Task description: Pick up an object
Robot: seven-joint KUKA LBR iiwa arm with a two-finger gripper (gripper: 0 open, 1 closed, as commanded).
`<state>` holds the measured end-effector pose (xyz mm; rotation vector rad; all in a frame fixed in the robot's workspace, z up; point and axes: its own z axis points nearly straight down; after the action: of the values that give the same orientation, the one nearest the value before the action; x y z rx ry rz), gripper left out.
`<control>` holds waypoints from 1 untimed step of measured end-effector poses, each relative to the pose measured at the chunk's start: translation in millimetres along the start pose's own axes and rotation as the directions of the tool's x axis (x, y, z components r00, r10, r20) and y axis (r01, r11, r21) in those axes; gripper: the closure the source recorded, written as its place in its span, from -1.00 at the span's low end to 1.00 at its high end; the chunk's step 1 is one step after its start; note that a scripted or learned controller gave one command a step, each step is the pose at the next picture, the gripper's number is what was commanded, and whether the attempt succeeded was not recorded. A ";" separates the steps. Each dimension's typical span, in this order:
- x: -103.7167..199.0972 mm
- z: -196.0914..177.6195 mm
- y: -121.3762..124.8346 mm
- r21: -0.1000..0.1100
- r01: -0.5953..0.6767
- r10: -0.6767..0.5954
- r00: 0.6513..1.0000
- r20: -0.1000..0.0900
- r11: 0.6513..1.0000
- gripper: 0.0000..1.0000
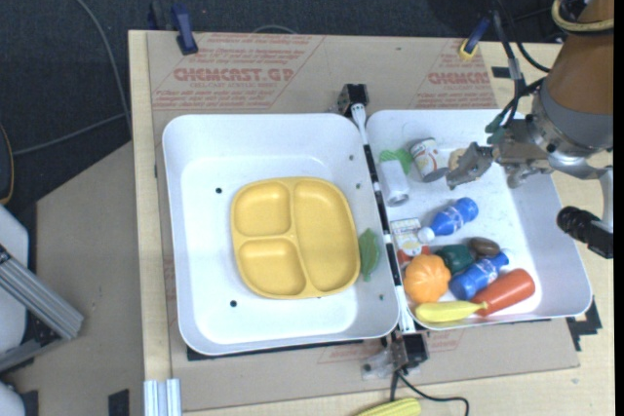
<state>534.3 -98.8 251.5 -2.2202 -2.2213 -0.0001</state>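
Note:
My gripper point(468, 167) hovers over the upper middle of the right bin point(546, 239), reaching in from the right. Just left of it lies a small tin can point(424, 158), with a white bottle point(395, 180) and a green piece point(394, 154) beyond that. Below the gripper is a blue bottle point(452, 217). At the bin's front lie an orange point(427, 278), a yellow banana point(448, 312), a red-orange carrot point(508, 290), a blue item point(477, 276), a dark green item point(455, 258) and a brown item point(485, 246). I see nothing held in the gripper.
The left bin point(195, 209) holds a yellow divided plate point(292, 237) and a green leaf-like piece point(370, 254) at its right wall. A black clip point(353, 98) sits where the bins meet at the back. The right bin's right side is bare.

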 end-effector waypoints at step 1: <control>-11.2 101.0 47.9 0.002 -0.001 0.001 1.000 0.000 1.000 -1.00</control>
<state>582.2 -109.9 150.4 -2.2207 -2.2192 0.0019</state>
